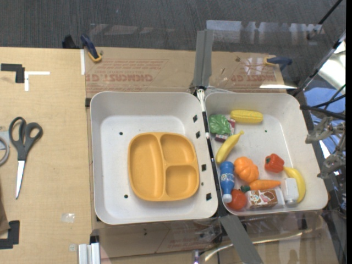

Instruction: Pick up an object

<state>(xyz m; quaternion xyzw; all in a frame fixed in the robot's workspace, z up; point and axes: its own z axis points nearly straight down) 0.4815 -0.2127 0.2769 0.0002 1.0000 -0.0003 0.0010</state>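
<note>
Objects for picking all lie in the right bin (258, 100), none of them in my grasp. My gripper (324, 139) hangs just outside that bin's right rim, touching nothing I can make out, and whether it's open or closed I cannot tell against the clutter. Nearest me is a small banana (295, 180), then a red pepper (274, 162) and a carrot (264, 185). Further in there's a pumpkin (246, 169), a blue bottle (226, 176), a long banana (228, 146), greens (220, 125) and corn (247, 116) at the far wall. In the left bin (104, 147) sits a yellow plate (163, 165). Scissors (23, 147) lie well away on the bench.
</note>
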